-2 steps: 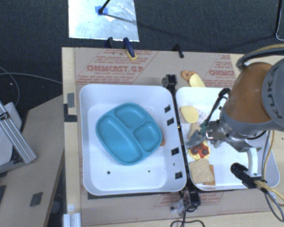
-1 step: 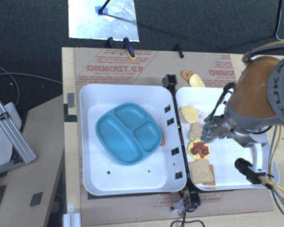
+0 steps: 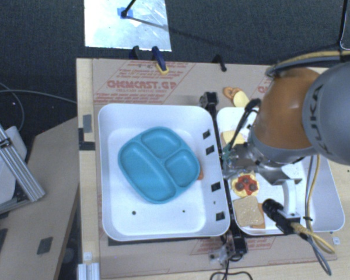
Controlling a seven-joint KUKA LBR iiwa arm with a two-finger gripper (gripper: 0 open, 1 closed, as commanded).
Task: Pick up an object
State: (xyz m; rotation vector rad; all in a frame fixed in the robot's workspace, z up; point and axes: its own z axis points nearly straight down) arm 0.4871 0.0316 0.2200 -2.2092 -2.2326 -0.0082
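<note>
My arm's grey and orange wrist (image 3: 286,118) hangs over the right bin (image 3: 332,214) and hides most of it. The gripper (image 3: 238,158) reaches down at the bin's left side, close to the dividing wall. Just below it lies a small pizza-like piece with red dots (image 3: 245,184). A tan slice of toast (image 3: 249,212) lies nearer the front edge. A yellow piece (image 3: 230,137) shows beside the gripper, toward the back. Nothing can be seen held.
The left bin (image 3: 116,214) holds a blue divided plate (image 3: 158,163). Behind the right bin, an orange and a yellow piece (image 3: 237,96) lie on the cardboard. A blue clip (image 3: 159,59) sits at the back edge. A shiny sheet (image 3: 128,16) lies beyond the bench.
</note>
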